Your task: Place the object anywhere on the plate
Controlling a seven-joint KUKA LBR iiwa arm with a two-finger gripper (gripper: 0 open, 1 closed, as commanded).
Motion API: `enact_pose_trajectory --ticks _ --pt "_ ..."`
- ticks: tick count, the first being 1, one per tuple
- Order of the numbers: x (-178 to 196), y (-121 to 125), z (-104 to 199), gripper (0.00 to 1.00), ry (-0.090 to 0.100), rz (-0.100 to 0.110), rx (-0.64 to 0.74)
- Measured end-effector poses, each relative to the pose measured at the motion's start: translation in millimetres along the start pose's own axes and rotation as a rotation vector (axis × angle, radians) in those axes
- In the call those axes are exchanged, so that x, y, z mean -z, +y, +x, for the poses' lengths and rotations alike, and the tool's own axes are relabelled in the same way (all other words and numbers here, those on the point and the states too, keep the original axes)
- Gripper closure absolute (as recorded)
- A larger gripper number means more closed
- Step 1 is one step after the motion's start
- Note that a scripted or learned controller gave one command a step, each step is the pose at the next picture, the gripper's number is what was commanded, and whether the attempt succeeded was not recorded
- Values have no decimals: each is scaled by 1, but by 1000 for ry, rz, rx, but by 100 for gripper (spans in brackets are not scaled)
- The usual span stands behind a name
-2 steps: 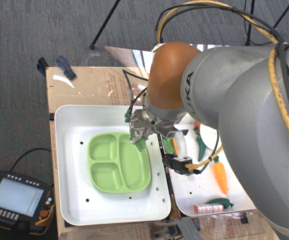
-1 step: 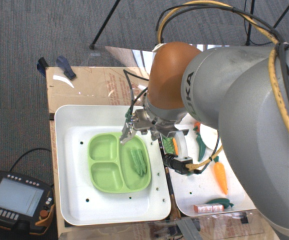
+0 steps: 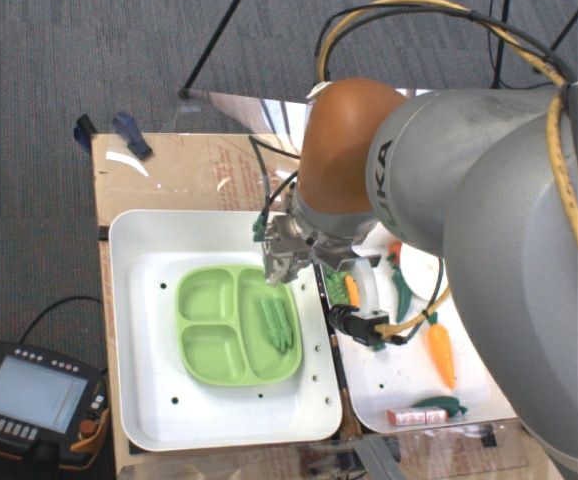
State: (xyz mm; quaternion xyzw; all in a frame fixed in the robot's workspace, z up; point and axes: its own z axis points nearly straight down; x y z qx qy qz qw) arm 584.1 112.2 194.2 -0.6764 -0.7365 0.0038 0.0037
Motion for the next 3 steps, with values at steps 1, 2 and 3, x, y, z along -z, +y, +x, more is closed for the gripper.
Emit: enact_pose_trajectory --ticks 1,2,3 --pt "65 -38 70 100 1 -12 111" --pt "121 -59 26 100 -1 -11 185" --pt "100 -82 94 100 -2 -4 280"
